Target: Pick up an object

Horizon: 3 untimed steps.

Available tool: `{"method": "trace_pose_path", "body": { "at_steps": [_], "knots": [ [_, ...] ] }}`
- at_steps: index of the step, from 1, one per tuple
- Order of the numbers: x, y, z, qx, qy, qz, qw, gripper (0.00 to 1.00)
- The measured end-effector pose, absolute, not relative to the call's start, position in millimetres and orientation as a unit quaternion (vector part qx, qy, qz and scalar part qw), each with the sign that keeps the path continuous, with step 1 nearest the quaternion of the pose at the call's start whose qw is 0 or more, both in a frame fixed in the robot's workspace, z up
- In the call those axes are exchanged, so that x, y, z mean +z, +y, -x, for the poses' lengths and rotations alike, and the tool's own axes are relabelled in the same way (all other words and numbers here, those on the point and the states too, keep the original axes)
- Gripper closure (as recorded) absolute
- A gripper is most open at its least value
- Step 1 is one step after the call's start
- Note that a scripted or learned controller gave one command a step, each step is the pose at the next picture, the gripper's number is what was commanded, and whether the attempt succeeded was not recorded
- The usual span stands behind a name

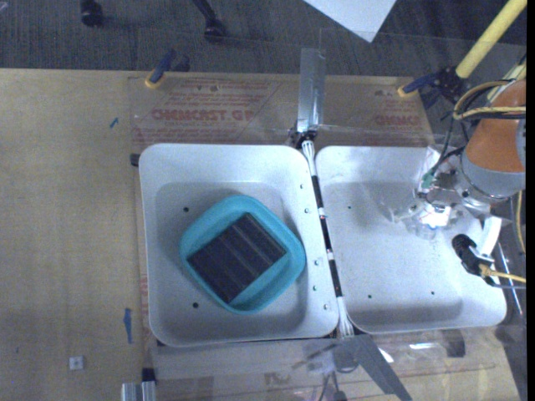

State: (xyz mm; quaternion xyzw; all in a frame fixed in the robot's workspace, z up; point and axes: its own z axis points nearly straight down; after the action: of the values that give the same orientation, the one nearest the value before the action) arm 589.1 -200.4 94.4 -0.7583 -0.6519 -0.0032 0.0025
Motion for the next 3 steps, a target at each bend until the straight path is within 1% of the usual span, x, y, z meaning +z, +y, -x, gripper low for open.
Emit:
{"method": "trace_pose_path", "body": {
  "at_steps": [1,2,3],
  "knots": [
    [104,-201,-589.5,-0.0037,-0.651,0.759,0.002,1.00],
    [181,-171,-623.4,0.0000,-0.748,0.664,-0.001,1.00],
    [165,-162,-626.5,0.0000,-0.857,0.516,0.000,1.00]
  ]
}}
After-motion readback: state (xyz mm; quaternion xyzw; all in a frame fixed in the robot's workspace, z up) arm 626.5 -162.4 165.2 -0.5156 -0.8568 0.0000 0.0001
